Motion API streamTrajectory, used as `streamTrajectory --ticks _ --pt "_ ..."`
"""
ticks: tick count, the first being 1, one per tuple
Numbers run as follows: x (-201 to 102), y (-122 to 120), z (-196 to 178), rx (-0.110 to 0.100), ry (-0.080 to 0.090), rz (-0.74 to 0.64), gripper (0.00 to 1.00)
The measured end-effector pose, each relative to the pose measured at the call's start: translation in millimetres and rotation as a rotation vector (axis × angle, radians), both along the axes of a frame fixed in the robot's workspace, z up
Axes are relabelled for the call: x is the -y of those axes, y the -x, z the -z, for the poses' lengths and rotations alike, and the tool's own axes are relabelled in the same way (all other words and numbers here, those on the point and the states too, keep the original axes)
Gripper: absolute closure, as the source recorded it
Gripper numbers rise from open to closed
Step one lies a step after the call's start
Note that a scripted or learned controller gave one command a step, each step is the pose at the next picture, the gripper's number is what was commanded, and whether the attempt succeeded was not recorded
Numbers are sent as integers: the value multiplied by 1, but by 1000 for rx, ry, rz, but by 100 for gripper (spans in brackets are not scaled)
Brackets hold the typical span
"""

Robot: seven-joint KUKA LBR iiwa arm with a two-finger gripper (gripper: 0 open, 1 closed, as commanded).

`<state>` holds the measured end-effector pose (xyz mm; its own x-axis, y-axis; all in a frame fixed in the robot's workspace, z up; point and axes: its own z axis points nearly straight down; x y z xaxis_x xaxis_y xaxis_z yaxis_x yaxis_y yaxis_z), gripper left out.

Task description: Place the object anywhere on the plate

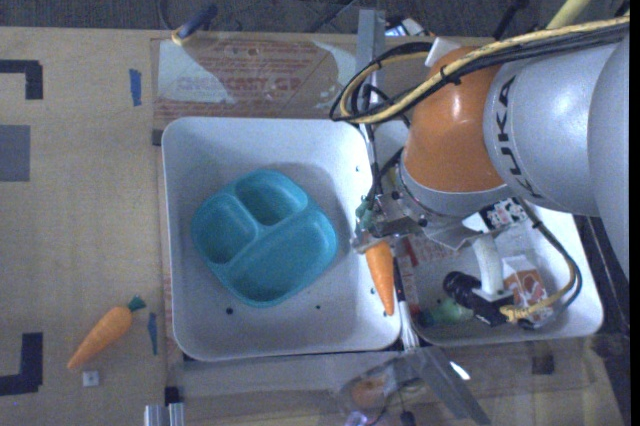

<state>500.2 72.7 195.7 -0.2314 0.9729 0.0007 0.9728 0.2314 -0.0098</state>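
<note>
Where the pale wooden bench lies bare at far left, flat black square marks and short strips of blue tape sit on it; lower down the left carrot, a smooth orange plastic cone with a small green tuft, lies tilted on the bench outside the bins, well apart from the plate; next the left bin, shallow, glossy white, rounded corners; inside it the plate, teal plastic, rounded-square, moulded into three compartments, lies flat near the bin's middle; just right of the plate the gripper is clamped on the wide end of the gripped carrot, a tapered orange cone with its tip toward the view's bottom edge; it hangs over the wall where the two bins meet, beside the plate but apart from it; right of the gripper the orange band, smooth and domed, then the matte grey arm casing, a broad cylinder; below it the right bin, same white shell, holds a small green item and an orange-printed packet close together, too small to identify.
</note>
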Motion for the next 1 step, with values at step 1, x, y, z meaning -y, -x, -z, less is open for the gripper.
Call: streamTrajectory --ticks 1 --pt "-61 -76 -14 3 1 -32 100"
